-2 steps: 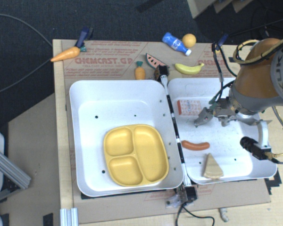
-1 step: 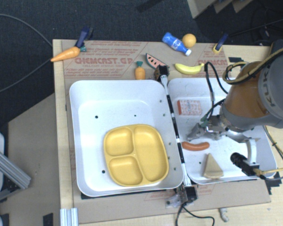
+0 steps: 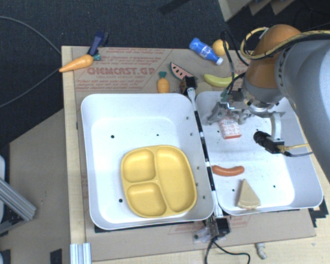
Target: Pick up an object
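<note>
My gripper (image 3: 230,113) hangs over the back left part of the right bin (image 3: 297,188). Right below it, touching or nearly touching, is a small red and white carton (image 3: 230,129) on the bin floor. Whether the carton is gripped cannot be made out from here. Nearer the front of the same bin lie a sausage (image 3: 227,170) and a tan wedge (image 3: 247,196). A yellow divided plate (image 3: 158,180) rests in the left bin (image 3: 99,125).
Behind the bins, on the bench, lie a banana (image 3: 216,80), a blue bottle (image 3: 204,49), a lemon (image 3: 218,47), a watermelon slice (image 3: 179,70), a small orange toy (image 3: 163,84) and a carrot (image 3: 77,64). The arm's bulk covers the right bin's back right corner.
</note>
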Controlling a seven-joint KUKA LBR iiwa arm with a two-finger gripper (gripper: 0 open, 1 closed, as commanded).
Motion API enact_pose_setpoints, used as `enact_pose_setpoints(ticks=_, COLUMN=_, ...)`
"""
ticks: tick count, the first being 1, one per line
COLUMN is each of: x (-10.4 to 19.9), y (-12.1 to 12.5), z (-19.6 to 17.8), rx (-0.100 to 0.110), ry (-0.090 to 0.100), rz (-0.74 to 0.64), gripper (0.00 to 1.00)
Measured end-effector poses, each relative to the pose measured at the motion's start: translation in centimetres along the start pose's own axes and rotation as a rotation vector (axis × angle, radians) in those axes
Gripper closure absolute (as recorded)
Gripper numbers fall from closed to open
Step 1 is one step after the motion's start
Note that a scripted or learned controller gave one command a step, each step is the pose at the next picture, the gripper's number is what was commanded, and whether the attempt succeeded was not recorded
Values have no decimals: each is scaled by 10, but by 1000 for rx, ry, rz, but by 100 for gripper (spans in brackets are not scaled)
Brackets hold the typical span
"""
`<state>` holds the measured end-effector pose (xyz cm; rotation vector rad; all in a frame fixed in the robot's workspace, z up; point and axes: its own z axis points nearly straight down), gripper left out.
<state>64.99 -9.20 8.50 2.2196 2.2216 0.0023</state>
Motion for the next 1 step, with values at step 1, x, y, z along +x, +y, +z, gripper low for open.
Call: enact_pose_setpoints(ticks=1, x=0, y=0, z=-10, rx=-2, ry=-2, rz=-1, gripper=100)
